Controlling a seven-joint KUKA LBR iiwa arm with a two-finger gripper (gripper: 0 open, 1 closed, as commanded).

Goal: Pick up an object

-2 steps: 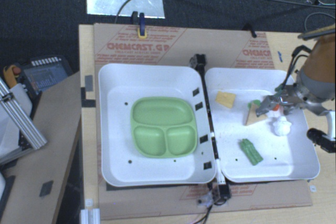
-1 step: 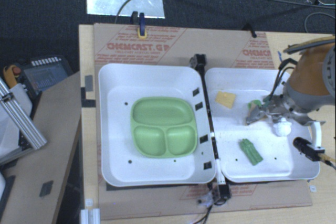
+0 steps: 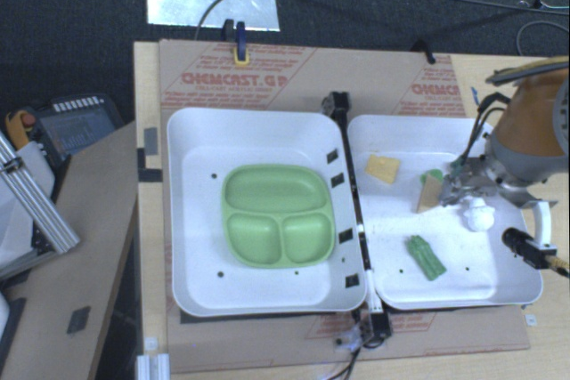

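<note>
The bench (image 3: 151,191) is carrying two shallow white bins side by side. The left bin (image 3: 191,138) is holding a green divided plate (image 3: 276,215) with three compartments, lying flat near the bin's middle. The right bin (image 3: 512,280) is holding the candidate objects for the pick.

The arm (image 3: 530,125) is reaching in from the right, and its wrist is hanging over the right bin's far right portion. The gripper (image 3: 463,182) is sitting low among a small cluster of objects. Whether it is open, closed or gripping anything cannot be told: the wrist body is covering its working end.

Objects in the right bin, largest first:
- A green ridged block (image 3: 427,256) is lying flat near the bin's front, well apart from the gripper.
- A yellow wedge (image 3: 384,168) is lying near the bin's left wall, towards the back.
- A tan block (image 3: 430,192) is standing just beside the gripper, on its left.
- A white ball (image 3: 478,214) is resting just below the gripper, close to or touching it.
- A small green piece (image 3: 435,177) is showing above the tan block.

Procedure note, offered as a judgement: the step in hand appears to be closing on something in the cluster, most probably the tan block or the white ball. For a sound grasp, the gripper should be centring on one object only. The ball is likely to roll away under a glancing touch, so a straight, slow descent is advisable. Lifting should be beginning only once the object is seated firmly.
</note>
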